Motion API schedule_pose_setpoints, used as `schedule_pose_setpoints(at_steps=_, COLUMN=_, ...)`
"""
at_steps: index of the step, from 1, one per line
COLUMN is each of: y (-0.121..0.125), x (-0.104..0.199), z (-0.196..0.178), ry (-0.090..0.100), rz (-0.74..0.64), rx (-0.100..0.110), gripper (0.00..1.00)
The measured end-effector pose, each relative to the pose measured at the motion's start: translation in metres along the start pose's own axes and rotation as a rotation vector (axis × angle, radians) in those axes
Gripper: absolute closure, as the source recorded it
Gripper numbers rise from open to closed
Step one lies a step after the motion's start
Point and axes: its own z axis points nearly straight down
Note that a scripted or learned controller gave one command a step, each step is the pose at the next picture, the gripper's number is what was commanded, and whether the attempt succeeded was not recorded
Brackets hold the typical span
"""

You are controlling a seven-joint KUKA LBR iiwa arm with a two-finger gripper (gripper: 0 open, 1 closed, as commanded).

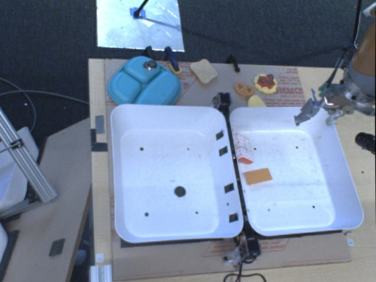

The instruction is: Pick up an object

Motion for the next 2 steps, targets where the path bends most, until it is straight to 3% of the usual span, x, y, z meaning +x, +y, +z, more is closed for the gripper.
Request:
schedule_pose_setpoints(at_steps=1, y=-0.061, x=-0.028, z=0.101, ry=0.003, rz=0.007, rx=0.012, gripper=0.00)
schedule_pose_setpoints(at_steps=2, y=-0.055, x=-0.027, z=0.084, ry=-0.001, rz=0.001, rx=-0.003, gripper=1.00)
